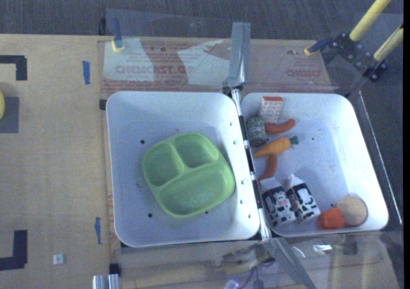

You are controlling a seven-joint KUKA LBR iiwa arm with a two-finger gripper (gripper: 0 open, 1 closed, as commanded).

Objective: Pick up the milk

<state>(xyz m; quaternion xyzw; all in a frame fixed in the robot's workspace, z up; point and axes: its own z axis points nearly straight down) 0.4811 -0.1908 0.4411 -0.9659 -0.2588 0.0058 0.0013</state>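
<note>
Gripper: state cannot be told from the camera view. Milk (291, 203): two small cartons, white with black cow-patch print, lying side by side and touching; long axes run roughly from the bin's front wall toward its centre, gabled tops pointing inward (slightly tilted); located at front-left of the right bin (359, 127). Adjacent: carrot (274, 147); sausage (280, 126); orange-and-white carton (271, 108); green divided plate (188, 174) in left bin (122, 153).
</note>
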